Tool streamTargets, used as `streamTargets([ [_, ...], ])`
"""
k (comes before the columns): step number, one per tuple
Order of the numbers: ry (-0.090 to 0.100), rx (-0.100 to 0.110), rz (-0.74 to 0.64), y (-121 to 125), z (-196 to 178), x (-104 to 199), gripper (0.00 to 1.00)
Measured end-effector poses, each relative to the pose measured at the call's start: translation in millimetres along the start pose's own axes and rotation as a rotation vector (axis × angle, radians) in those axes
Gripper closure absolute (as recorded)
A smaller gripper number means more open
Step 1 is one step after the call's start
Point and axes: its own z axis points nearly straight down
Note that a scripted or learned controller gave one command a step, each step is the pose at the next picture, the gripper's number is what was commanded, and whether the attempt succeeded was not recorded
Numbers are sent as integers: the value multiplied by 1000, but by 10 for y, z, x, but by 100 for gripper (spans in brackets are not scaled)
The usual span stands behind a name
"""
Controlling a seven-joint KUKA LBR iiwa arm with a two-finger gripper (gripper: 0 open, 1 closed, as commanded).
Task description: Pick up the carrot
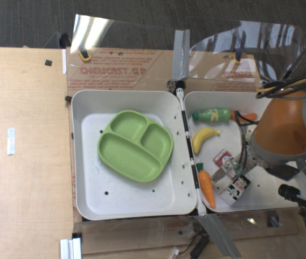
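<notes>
The carrot [206,186] lies ungrasped along the right bin's [261,205] left edge, gripper [234,178] nearby, jaw state unclear.

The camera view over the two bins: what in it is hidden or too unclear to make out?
- Gripper: too small and cluttered to tell whether its fingers are open or shut.
- Right bin: its far right part lies under the arm's orange band.
- Green bottle: label too small to read.
- Orange thing beside the bottle: partly covered by the arm, so unidentifiable.
- Carrot: lies against the bin's left wall, in plain sight.
</notes>
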Motion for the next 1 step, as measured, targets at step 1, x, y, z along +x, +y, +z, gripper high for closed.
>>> streamTargets([
  [1,19,14,-233,846,-910,198,0],
])
